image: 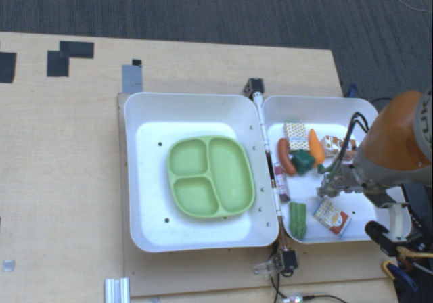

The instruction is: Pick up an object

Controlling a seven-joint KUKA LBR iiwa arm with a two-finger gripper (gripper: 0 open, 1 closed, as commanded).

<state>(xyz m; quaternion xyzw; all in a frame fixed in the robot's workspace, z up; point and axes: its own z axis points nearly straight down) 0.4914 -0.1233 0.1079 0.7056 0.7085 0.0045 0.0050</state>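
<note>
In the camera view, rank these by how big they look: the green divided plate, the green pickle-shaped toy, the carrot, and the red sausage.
1. Green divided plate, by far the largest.
2. Green pickle-shaped toy.
3. Red sausage and carrot look about alike, so I won't rank them.

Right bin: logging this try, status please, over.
Hand low in right bin, above small packet. Nothing seen in its grip. Green toy and carrot close by.

Open floor around the green divided plate (211, 177); right bin (318, 107) crowded with small items.
</note>
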